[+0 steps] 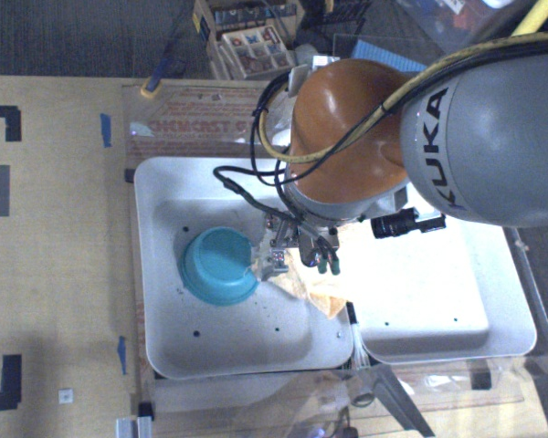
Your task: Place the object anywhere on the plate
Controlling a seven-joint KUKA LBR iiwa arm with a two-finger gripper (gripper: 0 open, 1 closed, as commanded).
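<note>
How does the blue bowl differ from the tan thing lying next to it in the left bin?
The blue bowl is round, rigid-looking and evenly coloured; the tan object looks crumpled, irregular and pale yellowish. The bowl lies fully in the open, while the tan object is partly covered by the tool above it. Both rest on the left bin floor.

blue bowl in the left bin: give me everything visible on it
The blue bowl is a small round teal-blue dish, plastic by its look, with a smooth matte surface and a lighter rim. It sits on the floor of the left bin, left of centre, tilted slightly so its rim faces the camera. Its right edge meets the end effector; whether they touch cannot be told. A crumpled tan object lies just to its right.
</note>
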